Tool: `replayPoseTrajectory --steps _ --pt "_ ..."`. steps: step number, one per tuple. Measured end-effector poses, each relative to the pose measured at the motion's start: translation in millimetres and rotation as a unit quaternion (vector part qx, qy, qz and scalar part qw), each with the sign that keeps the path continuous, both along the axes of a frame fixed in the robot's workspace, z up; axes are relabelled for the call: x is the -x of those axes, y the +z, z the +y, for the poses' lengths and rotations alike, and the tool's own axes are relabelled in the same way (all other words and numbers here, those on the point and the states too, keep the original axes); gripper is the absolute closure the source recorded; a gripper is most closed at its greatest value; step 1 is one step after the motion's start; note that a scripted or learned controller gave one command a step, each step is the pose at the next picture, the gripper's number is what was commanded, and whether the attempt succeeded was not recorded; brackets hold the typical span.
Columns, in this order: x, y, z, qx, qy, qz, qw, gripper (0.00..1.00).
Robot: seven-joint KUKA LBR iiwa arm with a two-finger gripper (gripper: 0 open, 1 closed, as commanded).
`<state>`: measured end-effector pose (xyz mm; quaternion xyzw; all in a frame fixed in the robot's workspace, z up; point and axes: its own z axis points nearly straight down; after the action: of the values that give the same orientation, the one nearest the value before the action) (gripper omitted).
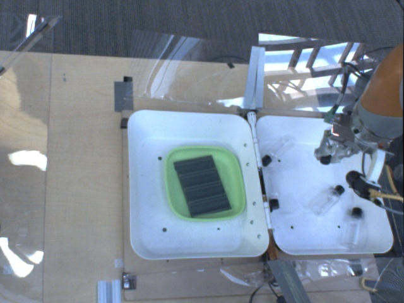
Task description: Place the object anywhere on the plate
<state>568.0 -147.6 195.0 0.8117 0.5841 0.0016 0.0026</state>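
You see a pale wooden bench (69,169) under glare, with dark ribbed flooring (158,8) beyond it. Two white bins sit side by side. In the left bin (145,232), a green plate (235,175) holds a dark ridged slab (202,185). The right bin (297,238) contains clear black-capped vials (328,198), and above them hangs the gripper (329,151); you cannot tell its grip.

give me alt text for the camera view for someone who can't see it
A green plate bearing a dark ribbed block sits in the left white bin. In the right bin lie several clear vials with black caps, and the arm's pincer hangs above them.
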Motion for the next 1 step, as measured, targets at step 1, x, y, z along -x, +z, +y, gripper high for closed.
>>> replayPoseTrajectory --steps 1 --pt "25.1 -10.8 105.9 -0.0011 0.055 0.001 0.9985 1.0"
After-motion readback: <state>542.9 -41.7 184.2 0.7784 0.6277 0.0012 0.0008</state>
